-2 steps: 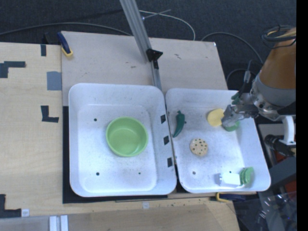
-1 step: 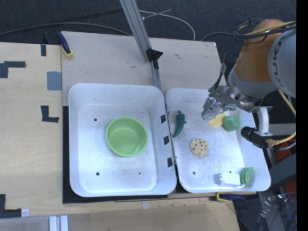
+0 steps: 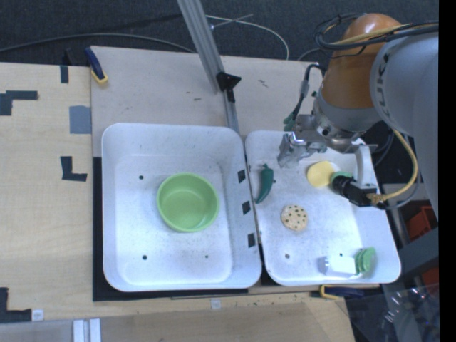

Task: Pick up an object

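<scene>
since the end effector hangs over the right bin's far edge, state can't tell, nearest pick is the green pepper by the left wall: prob light, stiff, slick; grab across its middle.

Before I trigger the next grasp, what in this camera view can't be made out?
- Pincer: blurred and small in the camera view; whether it is open or shut is not readable.
- Right bin, far right corner: covered by the arm's wrist and cable.
- Yellow object: its right edge hides behind the black fitting.
- White and green item near the front corner: too small to identify.
- Cookie-like disc: surface detail too blurred to confirm.
</scene>
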You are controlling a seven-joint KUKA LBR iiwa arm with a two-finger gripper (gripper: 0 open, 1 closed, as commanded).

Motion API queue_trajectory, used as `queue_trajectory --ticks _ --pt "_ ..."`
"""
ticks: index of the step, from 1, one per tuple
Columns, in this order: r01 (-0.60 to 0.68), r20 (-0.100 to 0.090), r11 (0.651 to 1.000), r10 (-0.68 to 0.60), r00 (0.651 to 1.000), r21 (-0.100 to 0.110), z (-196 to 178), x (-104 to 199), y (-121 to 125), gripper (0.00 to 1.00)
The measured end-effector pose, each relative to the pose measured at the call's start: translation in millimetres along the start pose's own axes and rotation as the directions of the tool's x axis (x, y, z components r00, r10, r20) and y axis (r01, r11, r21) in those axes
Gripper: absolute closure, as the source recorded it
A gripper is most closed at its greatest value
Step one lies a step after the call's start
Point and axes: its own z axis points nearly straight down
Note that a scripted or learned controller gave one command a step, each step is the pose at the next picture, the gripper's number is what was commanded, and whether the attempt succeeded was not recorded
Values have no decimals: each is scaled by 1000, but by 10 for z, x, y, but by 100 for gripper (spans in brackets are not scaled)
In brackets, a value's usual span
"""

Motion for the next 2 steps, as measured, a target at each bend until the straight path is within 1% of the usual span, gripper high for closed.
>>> queue_trajectory --ticks 1,2 --pt "1 0 1000 -1 1000 -1 -13 543 329 100" --pt "-1 1 1000 1 1000 1 110 1011 516 100"
